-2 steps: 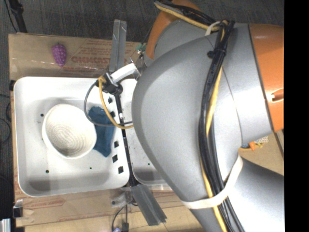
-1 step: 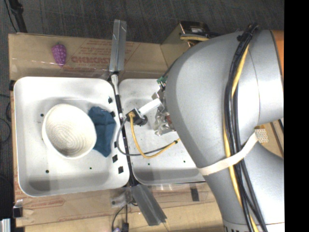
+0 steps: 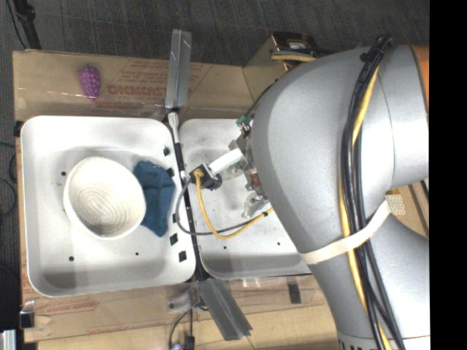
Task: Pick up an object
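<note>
Across the bench we find two white bins side by side. Within the left bin [image 3: 44, 217] we note a white woven dome-shaped object [image 3: 104, 196] with a blue cloth [image 3: 156, 193] touching its right side, near the divider. Over the right bin [image 3: 219, 257] the grey arm [image 3: 343, 166] covers most of the floor. We see the gripper [image 3: 252, 195] only partly, under the arm's bulk, low over that bin; we cannot tell its state. A purple object [image 3: 90, 82] lies on the cardboard behind the left bin.
</note>
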You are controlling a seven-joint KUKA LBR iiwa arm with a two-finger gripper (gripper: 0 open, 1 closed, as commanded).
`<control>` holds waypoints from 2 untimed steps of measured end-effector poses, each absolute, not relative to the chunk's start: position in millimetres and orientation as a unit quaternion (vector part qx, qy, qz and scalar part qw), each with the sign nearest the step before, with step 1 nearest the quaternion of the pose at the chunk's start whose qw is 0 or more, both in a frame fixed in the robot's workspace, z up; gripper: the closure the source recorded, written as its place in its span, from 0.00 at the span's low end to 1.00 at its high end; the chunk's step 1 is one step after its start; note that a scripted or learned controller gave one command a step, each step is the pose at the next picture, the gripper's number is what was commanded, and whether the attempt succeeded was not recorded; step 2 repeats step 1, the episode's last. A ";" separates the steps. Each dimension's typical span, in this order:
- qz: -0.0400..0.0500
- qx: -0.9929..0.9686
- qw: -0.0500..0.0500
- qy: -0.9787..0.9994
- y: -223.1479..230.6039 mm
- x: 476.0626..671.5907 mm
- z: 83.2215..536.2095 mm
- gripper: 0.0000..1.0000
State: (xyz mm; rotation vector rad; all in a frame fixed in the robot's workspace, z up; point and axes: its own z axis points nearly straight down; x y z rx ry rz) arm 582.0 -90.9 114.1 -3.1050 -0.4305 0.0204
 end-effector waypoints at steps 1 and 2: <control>0.003 -0.982 0.003 -0.190 -142.6 564.7 193.8 0.00; 0.003 -0.982 0.003 -0.190 -142.6 564.7 193.8 0.00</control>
